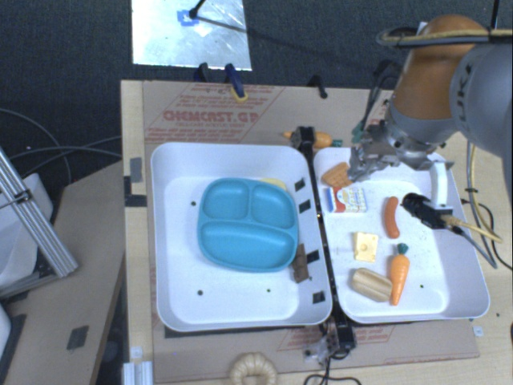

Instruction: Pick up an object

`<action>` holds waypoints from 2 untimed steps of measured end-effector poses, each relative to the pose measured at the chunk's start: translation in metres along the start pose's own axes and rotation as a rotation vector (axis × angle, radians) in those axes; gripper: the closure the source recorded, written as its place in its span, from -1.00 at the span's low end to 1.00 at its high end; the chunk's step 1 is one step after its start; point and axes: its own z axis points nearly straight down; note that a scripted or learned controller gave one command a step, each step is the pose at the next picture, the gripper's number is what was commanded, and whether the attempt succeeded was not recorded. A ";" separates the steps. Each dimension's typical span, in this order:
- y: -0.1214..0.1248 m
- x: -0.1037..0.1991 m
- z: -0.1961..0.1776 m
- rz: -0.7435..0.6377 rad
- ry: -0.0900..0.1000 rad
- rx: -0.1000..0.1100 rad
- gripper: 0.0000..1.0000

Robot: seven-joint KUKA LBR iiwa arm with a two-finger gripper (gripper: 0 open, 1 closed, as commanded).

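The gripper point(358, 169) hangs low over the right bin point(461, 291), its tip at an orange pastry-like piece point(337, 175). Whether its jaws are parted or clenched cannot be told. A carton point(346, 200) lies just below.

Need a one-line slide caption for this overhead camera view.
KUKA arm's gripper poised over the right bin near toy foods including a carrot and sausage; blue divided tray in the left bin.

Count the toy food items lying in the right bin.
6: croissant by the gripper, carton, sausage, cheese, carrot, bread log. The arm may hide more.
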 end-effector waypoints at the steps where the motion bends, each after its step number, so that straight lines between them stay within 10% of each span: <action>1: -0.029 0.049 0.003 -0.001 0.001 -0.001 1.00; 2: -0.070 0.078 -0.015 0.000 0.001 -0.001 1.00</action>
